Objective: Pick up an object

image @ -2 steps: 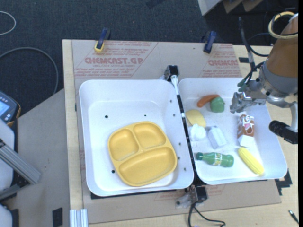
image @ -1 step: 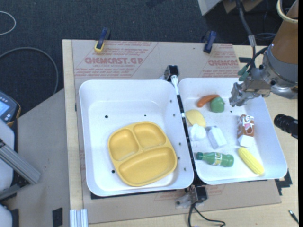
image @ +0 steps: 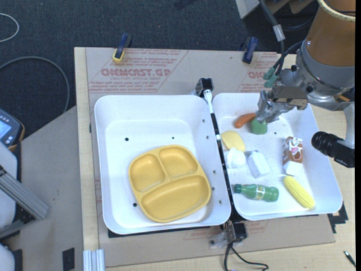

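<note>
Yellow divided plate [image: 168,183] in left bin [image: 107,117] | right bin [image: 327,174]: corn [image: 299,191], green bottle [image: 257,192], carrot [image: 252,121] | fingers [image: 265,116]: can't tell

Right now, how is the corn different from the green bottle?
The corn is yellow, while the green bottle is green with a yellow label. The corn lies slanted near the right bin's right side; the bottle lies almost level, closer to the divider between the bins. The corn tapers to both ends; the bottle has a narrow neck and cap. Both lie on their sides at the near end of the right bin.
</note>
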### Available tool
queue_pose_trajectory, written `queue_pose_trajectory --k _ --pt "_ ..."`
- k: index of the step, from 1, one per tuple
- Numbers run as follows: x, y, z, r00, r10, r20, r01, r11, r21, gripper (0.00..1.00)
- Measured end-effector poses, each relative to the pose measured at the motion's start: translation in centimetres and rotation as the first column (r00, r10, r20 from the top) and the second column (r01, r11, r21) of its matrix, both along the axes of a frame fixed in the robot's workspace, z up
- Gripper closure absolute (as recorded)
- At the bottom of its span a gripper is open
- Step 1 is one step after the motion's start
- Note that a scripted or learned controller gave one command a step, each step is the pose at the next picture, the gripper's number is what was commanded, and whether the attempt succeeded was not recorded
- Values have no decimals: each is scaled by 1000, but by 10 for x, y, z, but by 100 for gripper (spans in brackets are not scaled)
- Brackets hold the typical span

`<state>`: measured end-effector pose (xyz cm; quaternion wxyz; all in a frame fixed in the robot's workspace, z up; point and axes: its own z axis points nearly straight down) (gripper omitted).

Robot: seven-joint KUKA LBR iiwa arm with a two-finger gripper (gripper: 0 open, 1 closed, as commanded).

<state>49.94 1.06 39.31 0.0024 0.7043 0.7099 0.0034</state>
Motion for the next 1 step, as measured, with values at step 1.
queue_pose_trajectory --k 1 --pt "-21 75 -5 1000 2 -11 -2 1000 1 100"
